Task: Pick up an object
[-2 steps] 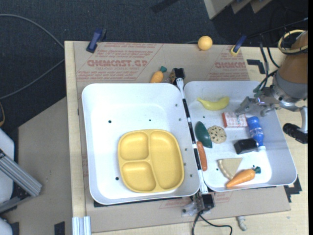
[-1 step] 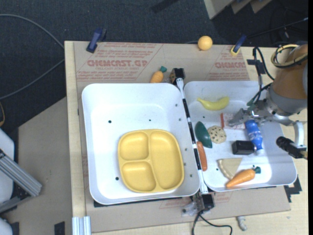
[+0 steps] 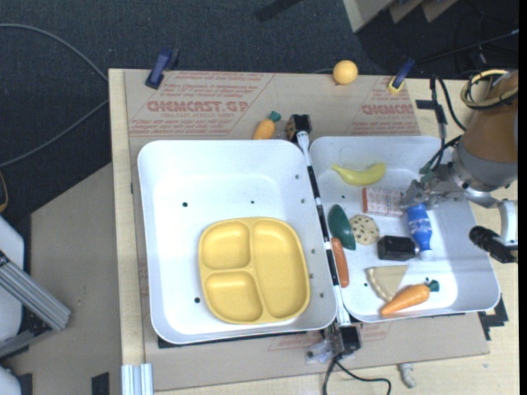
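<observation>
Gripper [image 3: 418, 194], finger state indiscernible, poised over glossy blue plastic bottle [image 3: 419, 228] in right white bin [image 3: 469, 282]; left bin [image 3: 165, 220] holds smooth yellow three-compartment tray [image 3: 253, 268].

Bench [image 3: 90, 220] topped with printed cardboard sheet [image 3: 206, 105], two white bins on it – left bin [image 3: 165, 188] and right bin [image 3: 469, 262] touching side by side, orange ball [image 3: 345, 72] behind right bin, small orange toy [image 3: 266, 128] just behind left bin's far right corner

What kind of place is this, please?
Probably a robotics lab bench: two white bins clamped to a board, toy food such as a carrot and banana, and loose cables on the floor.
</observation>
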You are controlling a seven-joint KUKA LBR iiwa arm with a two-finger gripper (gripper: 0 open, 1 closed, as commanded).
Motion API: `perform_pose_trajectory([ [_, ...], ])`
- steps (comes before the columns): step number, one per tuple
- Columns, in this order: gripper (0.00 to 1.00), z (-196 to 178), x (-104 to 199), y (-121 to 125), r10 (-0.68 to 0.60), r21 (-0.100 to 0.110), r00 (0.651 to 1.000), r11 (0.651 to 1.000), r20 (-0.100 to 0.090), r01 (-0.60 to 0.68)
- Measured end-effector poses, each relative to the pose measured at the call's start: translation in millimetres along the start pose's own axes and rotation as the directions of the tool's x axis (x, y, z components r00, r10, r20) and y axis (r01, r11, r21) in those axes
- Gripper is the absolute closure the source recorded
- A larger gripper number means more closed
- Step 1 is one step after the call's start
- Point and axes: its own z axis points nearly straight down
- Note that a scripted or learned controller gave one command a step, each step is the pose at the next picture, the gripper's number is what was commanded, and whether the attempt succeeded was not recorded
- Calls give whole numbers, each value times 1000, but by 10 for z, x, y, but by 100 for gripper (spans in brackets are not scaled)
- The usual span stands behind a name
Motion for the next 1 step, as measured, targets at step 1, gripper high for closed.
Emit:
perform_pose_trajectory([
  [1, 100, 103, 803, 769, -5, 3, 1000, 1000, -7, 5],
])
